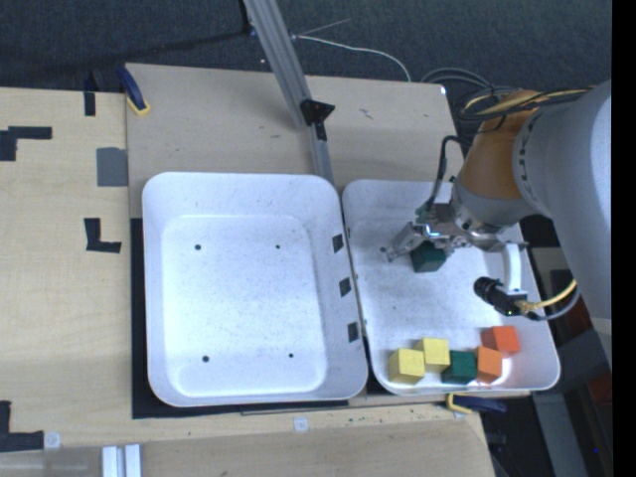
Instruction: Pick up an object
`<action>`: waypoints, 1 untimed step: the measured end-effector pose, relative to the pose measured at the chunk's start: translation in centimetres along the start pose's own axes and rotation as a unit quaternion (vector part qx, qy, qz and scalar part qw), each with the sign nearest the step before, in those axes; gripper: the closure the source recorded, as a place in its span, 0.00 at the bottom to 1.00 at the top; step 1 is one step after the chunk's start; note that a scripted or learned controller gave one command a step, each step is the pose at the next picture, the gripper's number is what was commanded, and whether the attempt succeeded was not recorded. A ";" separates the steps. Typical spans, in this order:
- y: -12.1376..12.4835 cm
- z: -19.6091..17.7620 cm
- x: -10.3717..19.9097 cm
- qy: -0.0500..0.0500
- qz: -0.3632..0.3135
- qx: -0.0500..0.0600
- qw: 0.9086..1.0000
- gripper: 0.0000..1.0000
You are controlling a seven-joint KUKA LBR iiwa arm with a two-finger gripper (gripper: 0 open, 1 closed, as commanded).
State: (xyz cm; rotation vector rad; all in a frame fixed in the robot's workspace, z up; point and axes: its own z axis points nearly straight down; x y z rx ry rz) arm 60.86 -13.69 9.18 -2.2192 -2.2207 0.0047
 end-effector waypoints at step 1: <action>-4.8 -0.4 -0.7 0.000 0.001 0.001 1.000 0.00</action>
